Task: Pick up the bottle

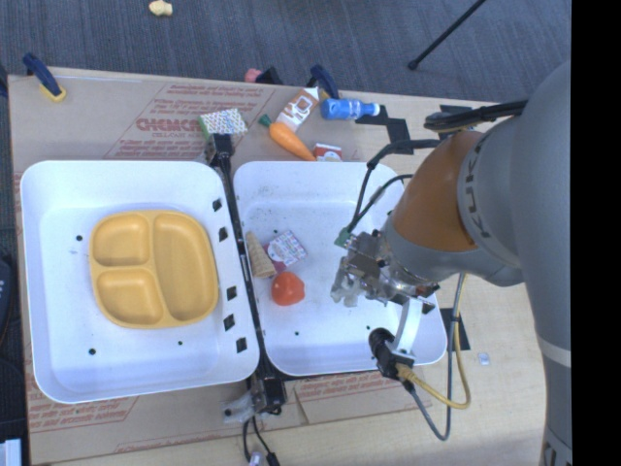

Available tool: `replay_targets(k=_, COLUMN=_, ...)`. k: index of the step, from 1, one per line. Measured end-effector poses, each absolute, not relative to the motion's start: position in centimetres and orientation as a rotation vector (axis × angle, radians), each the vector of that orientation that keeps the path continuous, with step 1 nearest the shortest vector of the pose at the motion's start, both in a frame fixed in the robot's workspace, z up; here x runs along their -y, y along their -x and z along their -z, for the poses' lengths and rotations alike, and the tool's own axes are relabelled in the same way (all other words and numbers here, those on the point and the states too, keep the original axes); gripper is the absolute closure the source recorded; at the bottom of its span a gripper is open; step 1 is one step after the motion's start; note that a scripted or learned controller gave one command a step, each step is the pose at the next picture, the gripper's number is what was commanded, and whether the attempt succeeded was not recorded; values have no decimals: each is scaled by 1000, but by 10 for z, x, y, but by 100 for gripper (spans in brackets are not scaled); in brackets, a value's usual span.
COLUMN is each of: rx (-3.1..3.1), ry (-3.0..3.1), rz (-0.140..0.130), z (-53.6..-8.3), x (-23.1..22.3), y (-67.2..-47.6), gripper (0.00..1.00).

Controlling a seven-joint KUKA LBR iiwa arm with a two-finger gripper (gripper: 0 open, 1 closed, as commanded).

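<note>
**Gripper hanging over right bin, bottle lying outside**

The gripper (347, 282) is hovering low inside the right bin (320, 352), near a red strawberry toy (287, 288) and a small packet (286, 249); its state I cannot tell. The blue bottle (347, 110) is lying on the cardboard behind the bins, beside a toy carrot (290, 140). A yellow divided plate (153, 266) is sitting in the left bin (49, 357).
</note>
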State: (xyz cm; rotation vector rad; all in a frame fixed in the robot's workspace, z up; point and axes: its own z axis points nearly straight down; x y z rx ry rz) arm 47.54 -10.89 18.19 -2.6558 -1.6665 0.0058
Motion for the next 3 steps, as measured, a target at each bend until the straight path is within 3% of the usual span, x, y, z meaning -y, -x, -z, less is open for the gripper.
replay_targets(k=1, rx=2398, ry=2029, rz=-1, z=-225, x=119, y=-477, gripper=100)
replay_targets(k=2, rx=2557, ry=1818, rz=-2, z=-191, x=76, y=-476, gripper=100)
replay_targets(k=3, rx=2598, ry=1757, rz=-3, z=-191, x=-5, y=-476, gripper=100)
